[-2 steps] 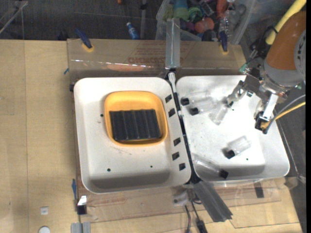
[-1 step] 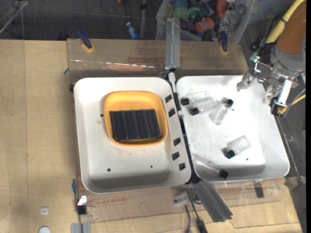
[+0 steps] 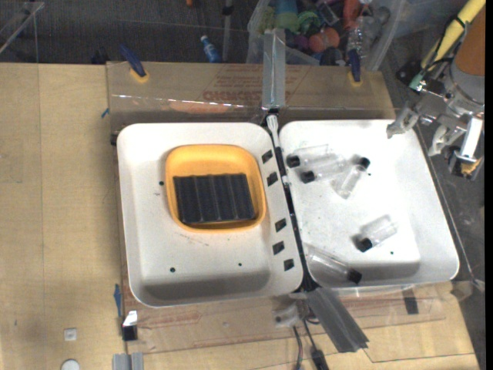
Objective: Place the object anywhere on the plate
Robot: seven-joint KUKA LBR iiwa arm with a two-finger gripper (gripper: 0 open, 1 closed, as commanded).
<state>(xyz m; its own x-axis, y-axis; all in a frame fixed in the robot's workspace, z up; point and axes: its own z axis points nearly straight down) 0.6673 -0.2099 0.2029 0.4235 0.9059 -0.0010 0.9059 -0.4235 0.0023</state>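
Observation:
An orange-yellow plate [image 3: 179, 168] lies in the left white bin [image 3: 139, 206]. A black ridged rectangular object [image 3: 214, 199] rests flat on the plate, covering most of its middle. Several clear plastic vials with black caps lie in the right bin [image 3: 416, 199]: one [image 3: 316, 159] near its back left, one [image 3: 350, 177] beside that, one [image 3: 375, 232] toward the front, and one [image 3: 331, 267] against the front left wall. My gripper [image 3: 441, 133] hovers over the back right corner of the right bin, away from the plate and apart from every vial.
A metal divider [image 3: 281, 199] with black clips runs between the two bins. Behind the bins stands a clear tub of colourful toys [image 3: 323, 10]. Cables and a yellow hose [image 3: 454, 29] hang at the far right by the arm.

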